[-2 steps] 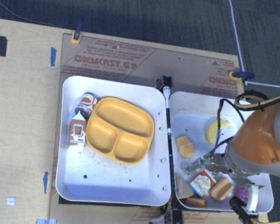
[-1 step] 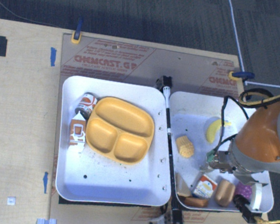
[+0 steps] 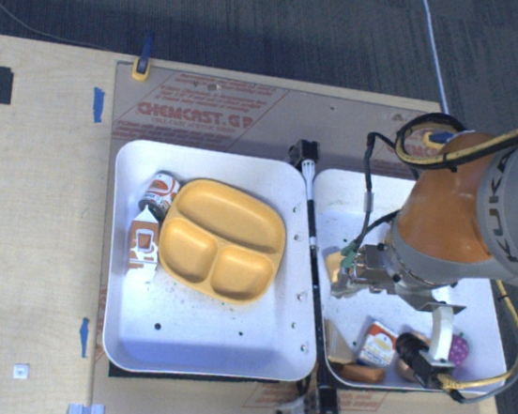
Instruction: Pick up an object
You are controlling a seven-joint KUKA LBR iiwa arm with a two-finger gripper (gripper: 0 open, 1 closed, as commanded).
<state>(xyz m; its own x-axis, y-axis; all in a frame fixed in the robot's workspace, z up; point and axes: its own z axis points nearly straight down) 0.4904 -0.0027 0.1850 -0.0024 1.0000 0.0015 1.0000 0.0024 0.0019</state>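
My gripper [image 3: 348, 277] hangs low over the left part of the right bin [image 3: 345, 203], under the grey and orange arm. A small yellowish thing [image 3: 332, 261] lies right beside it, partly hidden. Near that bin's front lie a small orange and white carton [image 3: 376, 345], a brown oblong thing [image 3: 360, 372] and a purple thing [image 3: 459, 349]. In the left bin [image 3: 212, 351] a yellow divided plate [image 3: 222, 239] lies tilted, with a small can [image 3: 157, 194] and an orange and white box [image 3: 143, 243] at its left.
The two bins meet along a raised rim [image 3: 312, 256] just left of the gripper. The arm covers much of the right bin's middle and back. Cables run along the bin's right and front edges.
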